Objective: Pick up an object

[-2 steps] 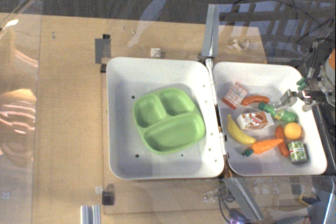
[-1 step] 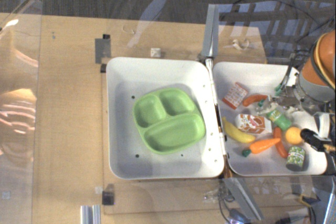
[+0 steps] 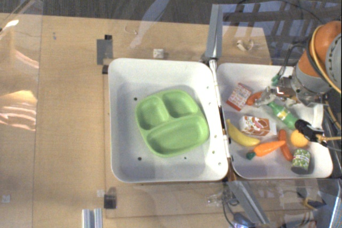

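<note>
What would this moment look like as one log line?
arm: over right bin | gripper: above green bottle | left bin: green tray | pick: not yet

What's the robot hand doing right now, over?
Gripper low over right bin, nothing seen held. Green bottle just beside it. Banana, carrot crowd nearby.

My arm (image 3: pixel 327 59): grey with an orange band. Bins (image 3: pixel 123 115): white. Divided tray (image 3: pixel 171 123): light green. Banana (image 3: pixel 240 136): yellow. Carrot (image 3: pixel 269 148): orange, green top. Bottle (image 3: pixel 282 114): green. Two packets (image 3: pixel 239 96): red and white print. Small can (image 3: pixel 301 160): dark green label. Counter (image 3: pixel 59 115): pale wood.
</note>
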### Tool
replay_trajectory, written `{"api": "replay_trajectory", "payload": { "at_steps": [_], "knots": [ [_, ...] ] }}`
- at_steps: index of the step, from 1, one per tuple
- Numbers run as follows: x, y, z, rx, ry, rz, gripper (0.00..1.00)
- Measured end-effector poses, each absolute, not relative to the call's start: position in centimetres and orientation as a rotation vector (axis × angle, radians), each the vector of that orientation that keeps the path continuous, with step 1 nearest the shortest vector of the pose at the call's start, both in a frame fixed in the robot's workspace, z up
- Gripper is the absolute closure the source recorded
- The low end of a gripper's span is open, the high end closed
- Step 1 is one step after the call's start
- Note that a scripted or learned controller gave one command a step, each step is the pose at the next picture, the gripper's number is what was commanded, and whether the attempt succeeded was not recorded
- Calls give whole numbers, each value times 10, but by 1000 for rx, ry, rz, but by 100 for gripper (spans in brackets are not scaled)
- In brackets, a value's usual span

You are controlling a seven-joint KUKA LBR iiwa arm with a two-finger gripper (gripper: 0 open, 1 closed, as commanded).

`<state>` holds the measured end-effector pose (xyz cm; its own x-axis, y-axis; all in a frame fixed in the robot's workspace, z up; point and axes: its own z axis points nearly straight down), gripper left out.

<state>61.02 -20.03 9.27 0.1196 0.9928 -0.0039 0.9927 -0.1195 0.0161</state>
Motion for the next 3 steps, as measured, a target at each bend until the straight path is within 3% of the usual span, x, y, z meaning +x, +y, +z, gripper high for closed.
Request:
{"api": "replay_trajectory", "payload": {
  "at_steps": [1,2,3],
  "knots": [
    [614,-200,106,2324,2076,18,100],
    [592,-148,216,2480,1920,7,100],
    [621,-98,233,2466,1941,5,100]
  ]
}}
